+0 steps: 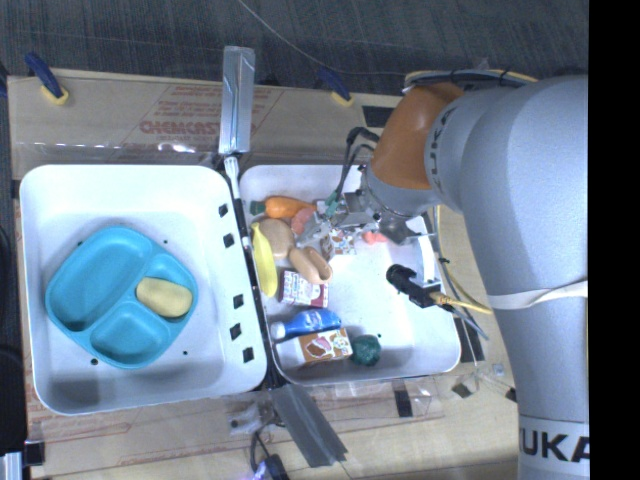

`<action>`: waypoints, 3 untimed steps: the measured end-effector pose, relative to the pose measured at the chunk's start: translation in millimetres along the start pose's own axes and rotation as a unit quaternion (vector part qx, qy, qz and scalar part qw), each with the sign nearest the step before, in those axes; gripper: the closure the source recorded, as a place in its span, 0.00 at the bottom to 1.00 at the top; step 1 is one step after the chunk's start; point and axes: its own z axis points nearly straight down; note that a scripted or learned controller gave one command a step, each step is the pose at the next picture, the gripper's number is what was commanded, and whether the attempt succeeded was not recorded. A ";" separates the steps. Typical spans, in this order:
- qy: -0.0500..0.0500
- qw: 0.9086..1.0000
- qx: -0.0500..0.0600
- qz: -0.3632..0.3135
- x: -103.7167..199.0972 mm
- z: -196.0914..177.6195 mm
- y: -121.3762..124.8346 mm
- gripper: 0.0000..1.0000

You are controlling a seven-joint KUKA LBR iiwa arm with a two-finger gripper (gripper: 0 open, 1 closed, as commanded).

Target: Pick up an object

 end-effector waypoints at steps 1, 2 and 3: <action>-0.001 1.000 0.001 -0.011 -66.1 1.2 -7.1 0.00; 0.001 1.000 0.016 0.001 -28.9 6.2 33.0 0.00; -0.001 0.996 0.002 0.090 24.8 3.0 20.5 0.00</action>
